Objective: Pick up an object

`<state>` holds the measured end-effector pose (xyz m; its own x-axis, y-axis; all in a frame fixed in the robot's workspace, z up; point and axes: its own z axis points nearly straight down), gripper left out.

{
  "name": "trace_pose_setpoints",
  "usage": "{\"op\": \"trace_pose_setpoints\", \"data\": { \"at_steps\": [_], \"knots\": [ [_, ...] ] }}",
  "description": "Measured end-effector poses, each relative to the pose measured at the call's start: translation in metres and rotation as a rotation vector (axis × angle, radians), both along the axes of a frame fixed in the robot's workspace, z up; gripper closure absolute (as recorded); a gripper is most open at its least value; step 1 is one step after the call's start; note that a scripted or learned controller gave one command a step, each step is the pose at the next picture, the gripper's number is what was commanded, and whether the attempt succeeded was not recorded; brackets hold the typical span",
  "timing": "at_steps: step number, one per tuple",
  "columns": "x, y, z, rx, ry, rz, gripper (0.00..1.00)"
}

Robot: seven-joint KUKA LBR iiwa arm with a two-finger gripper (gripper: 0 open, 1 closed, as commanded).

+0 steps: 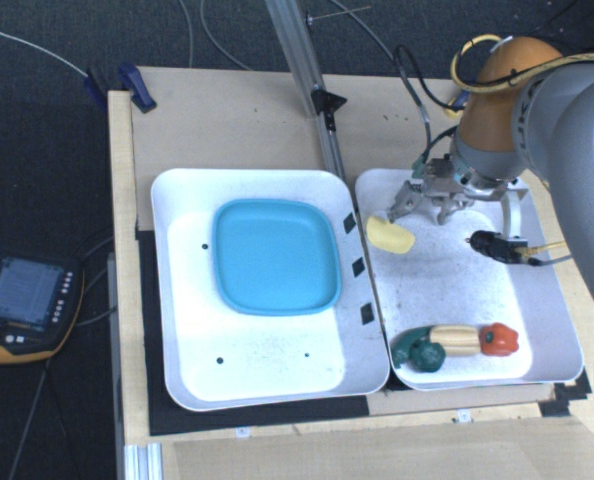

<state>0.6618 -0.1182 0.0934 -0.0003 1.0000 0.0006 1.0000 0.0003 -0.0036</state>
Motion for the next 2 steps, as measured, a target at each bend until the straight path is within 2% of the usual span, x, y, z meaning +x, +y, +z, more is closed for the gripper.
{"op": "trace_pose_setpoints", "data": {
  "at_steps": [1, 2],
  "knots": [
    [0.002, 0.0, 0.013, 0.0, -0.006, 0.0, 1.0],
    [0.008, -0.008, 0.07, -0.001, -0.009, 0.0, 1.0]
  ]
}}
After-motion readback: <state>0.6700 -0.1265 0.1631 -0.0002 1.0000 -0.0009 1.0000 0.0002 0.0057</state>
